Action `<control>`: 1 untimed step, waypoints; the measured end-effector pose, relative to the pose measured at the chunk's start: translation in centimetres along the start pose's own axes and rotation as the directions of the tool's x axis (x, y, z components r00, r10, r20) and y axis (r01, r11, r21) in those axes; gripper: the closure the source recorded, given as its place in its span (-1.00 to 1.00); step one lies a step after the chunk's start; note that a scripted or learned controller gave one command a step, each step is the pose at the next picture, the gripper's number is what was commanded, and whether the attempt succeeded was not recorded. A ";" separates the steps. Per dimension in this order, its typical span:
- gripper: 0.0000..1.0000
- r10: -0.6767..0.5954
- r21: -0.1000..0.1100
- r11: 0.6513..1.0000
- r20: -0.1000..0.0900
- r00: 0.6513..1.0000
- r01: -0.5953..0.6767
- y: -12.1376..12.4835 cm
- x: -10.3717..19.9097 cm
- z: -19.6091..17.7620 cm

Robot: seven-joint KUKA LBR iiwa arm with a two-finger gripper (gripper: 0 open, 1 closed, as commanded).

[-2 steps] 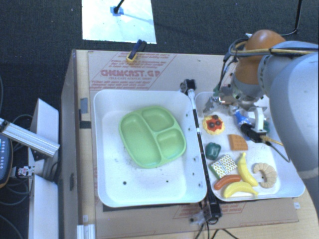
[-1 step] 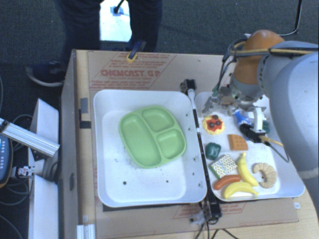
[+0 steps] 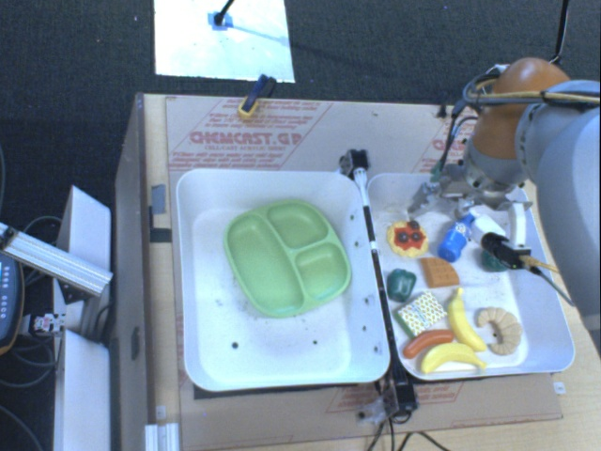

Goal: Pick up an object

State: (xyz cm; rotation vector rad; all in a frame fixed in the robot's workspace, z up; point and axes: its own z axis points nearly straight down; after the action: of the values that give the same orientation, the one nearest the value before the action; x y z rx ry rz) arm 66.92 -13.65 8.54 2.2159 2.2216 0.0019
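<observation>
The gripper (image 3: pixel 465 216) hangs over the far end of the right bin (image 3: pixel 560 346), and from this angle one cannot tell how it is set; nothing can be seen caught in it. Directly beneath and just beside it stands a small blue cup (image 3: pixel 453 242), with a round red-and-yellow toy (image 3: pixel 408 239) a little to its left and a dark green lump (image 3: pixel 492 259) on its other side, part hidden by the wrist hardware. Nearer the bench's front edge lie a brown wedge (image 3: pixel 438 272), a dark green pepper (image 3: pixel 401 283), a checkered block (image 3: pixel 422 312), a sausage (image 3: pixel 427 342), two bananas (image 3: pixel 454 356) and a tan pastry ring (image 3: pixel 499 329) (a crowded corner, pieces touching or nearly so). The left bin (image 3: pixel 216 346) holds a green divided plate (image 3: pixel 286 256). The arm (image 3: pixel 540 130) looks to be at the approach step, nothing yet lifted. The next move likely calls for a straight descent onto the blue cup, keeping clear of its neighbours, then a firm close before rising.
</observation>
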 end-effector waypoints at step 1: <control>-1.00 -0.002 0.001 1.000 -0.002 1.000 0.002 0.0 3.2 0.1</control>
State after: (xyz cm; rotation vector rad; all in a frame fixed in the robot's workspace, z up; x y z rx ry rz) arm 66.92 -10.41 8.48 2.2149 2.2252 0.0028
